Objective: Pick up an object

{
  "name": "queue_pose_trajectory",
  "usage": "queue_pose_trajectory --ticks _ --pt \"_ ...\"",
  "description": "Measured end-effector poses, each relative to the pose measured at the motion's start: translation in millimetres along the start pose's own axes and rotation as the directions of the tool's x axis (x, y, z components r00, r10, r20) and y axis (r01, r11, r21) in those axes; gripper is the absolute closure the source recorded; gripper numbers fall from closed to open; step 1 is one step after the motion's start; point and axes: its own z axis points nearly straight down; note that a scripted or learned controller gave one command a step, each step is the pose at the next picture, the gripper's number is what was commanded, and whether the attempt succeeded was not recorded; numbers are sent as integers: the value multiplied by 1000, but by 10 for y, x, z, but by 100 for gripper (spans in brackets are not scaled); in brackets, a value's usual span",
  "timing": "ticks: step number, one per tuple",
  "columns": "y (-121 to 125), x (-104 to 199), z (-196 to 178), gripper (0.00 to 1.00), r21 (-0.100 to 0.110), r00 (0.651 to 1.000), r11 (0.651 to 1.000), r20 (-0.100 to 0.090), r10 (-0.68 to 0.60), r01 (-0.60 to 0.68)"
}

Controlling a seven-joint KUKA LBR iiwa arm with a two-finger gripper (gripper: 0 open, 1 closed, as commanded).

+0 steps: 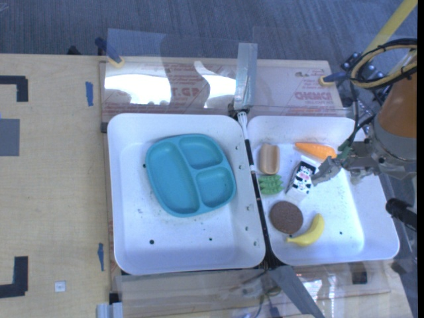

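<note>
The right bin holds several small objects: a tan bread-like piece, an orange carrot, a green leafy piece, a black-and-white patterned block, a brown round disc and a yellow banana. My gripper reaches in from the right, low over the bin's middle. It is open, with one grey finger to the right of the patterned block and the other to its left. The block rests on the bin floor.
The left bin carries a blue divided plate. A raised divider wall separates the bins. Yellow and black cables hang at the upper right beside the arm. The wooden bench top lies to the left.
</note>
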Motion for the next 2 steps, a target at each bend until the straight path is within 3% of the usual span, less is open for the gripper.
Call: queue_pose_trajectory --ticks 1,2 --pt "1142 -133 1334 0 -13 985 984 1 175 -175" --pt "1142 -130 1236 100 -13 985 985 1 174 -174"
